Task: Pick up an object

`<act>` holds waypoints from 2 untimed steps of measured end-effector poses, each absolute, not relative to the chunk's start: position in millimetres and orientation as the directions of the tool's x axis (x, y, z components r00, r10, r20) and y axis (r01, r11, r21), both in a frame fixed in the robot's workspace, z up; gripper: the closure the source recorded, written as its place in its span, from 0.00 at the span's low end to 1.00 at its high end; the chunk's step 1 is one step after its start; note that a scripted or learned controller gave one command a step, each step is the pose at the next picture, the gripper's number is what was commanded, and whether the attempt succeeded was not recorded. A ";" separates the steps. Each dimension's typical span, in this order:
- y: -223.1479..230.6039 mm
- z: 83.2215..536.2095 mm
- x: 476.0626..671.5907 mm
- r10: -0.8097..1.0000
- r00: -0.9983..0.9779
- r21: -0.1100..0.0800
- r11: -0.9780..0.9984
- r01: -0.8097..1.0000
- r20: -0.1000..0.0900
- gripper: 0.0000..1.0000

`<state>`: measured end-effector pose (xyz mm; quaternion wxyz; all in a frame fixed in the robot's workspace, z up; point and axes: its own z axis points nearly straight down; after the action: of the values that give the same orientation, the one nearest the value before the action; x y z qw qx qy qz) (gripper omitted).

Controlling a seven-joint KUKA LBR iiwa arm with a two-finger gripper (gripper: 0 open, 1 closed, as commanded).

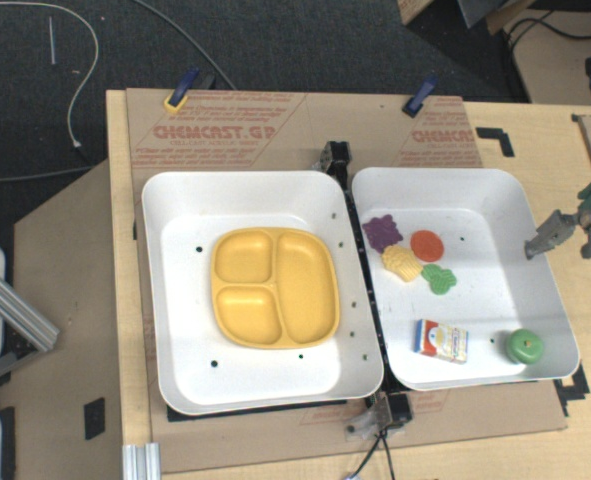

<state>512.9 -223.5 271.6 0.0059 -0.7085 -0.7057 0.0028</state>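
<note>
Claw (560, 236) at right bin's (495, 186) edge, grip state unclear, six small toys, one yellow plate (275, 288)

Left white bin (165, 268): yellow divided plate (275, 288). Right white bin (495, 193): purple piece (381, 232), orange-red disc (426, 245), pale yellow piece (402, 263), green piece (438, 279), green round toy (524, 346), small carton (442, 341) in white, blue and red. Tan board (275, 128) at frame top, red lettering; blue clamps (182, 90).
</note>
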 end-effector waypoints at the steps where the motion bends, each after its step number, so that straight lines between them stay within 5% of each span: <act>1: -222.7 277.8 515.3 1.000 -0.001 -0.001 0.001 1.000 0.001 0.00; 2: -214.1 221.4 509.5 1.000 0.000 -0.006 0.000 1.000 0.004 0.00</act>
<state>509.5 -214.1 221.4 0.0033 -0.7070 -0.7072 0.0008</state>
